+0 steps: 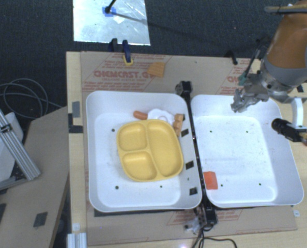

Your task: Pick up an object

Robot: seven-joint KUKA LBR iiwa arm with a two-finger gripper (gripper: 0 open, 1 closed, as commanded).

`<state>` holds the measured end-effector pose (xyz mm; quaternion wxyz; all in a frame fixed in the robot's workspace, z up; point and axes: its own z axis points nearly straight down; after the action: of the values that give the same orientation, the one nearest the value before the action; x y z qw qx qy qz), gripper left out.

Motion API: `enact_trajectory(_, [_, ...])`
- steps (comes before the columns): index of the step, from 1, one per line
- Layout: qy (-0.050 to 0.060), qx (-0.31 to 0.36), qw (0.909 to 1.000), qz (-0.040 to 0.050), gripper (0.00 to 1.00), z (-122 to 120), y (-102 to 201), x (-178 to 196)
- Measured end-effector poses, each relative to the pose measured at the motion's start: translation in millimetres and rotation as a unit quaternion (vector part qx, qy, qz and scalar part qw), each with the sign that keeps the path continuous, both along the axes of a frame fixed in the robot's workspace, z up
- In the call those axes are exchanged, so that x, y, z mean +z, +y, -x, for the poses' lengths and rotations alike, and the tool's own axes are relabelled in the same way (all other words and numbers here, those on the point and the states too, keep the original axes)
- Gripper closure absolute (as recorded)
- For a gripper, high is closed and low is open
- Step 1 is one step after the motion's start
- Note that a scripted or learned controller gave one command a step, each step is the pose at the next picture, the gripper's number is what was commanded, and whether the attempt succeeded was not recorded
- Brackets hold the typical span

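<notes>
The claw (pixel 240 103) hangs over the far edge of the right bin (pixel 277 190), arm (pixel 293 40) reaching in from the right. Whether it is released or clenched cannot be told; nothing visible is carried beneath it.

Candidate objects, relative to the claw:
- orange block (pixel 210 180): nearest the viewer, in the same bin, well apart from the claw.
- yellow divided tray (pixel 149 151): off to the left, in the other bin (pixel 99 138).
- small sausage (pixel 140 115), white piece (pixel 161 116), tan piece (pixel 179 122): left, just beyond the tray.

Progress, as judged: no pick made. Remaining: choose an object, travel over it, descend, close, lift.
</notes>
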<state>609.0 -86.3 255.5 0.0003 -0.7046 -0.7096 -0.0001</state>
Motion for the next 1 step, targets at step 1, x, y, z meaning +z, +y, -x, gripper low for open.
enact_trajectory(1, [-0.001, -0.004, 1.0, 0.0006, 1.0, 67.0, -18.1, 82.9])
